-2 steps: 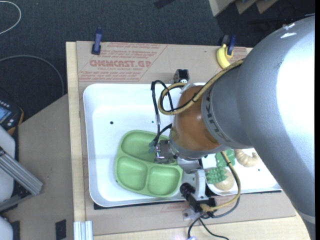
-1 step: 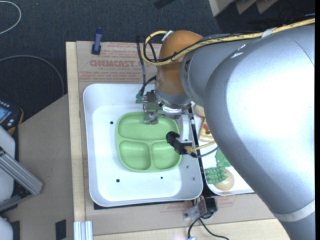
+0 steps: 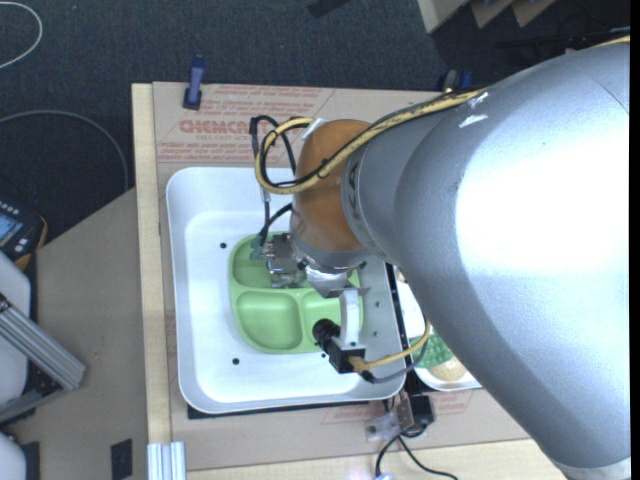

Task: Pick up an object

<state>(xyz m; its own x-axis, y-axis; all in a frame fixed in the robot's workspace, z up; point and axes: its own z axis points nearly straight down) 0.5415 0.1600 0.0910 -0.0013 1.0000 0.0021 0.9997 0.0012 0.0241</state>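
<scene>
A pale green divided tray (image 3: 268, 318) lies in the left white bin (image 3: 195, 268), toward its middle. The arm's wrist, with its orange band (image 3: 325, 183), hangs right over the tray's far and right parts and covers them. The gripper (image 3: 282, 260) is low over the tray's upper edge, mostly hidden beneath the wrist hardware.
The big grey arm (image 3: 520, 248) covers nearly all of the right bin; a bit of a light green and white object (image 3: 440, 360) peeks out by its lower edge. Yellow and black cables (image 3: 275, 153) loop over the left bin's far rim. The bench's cardboard top surrounds the bins.
</scene>
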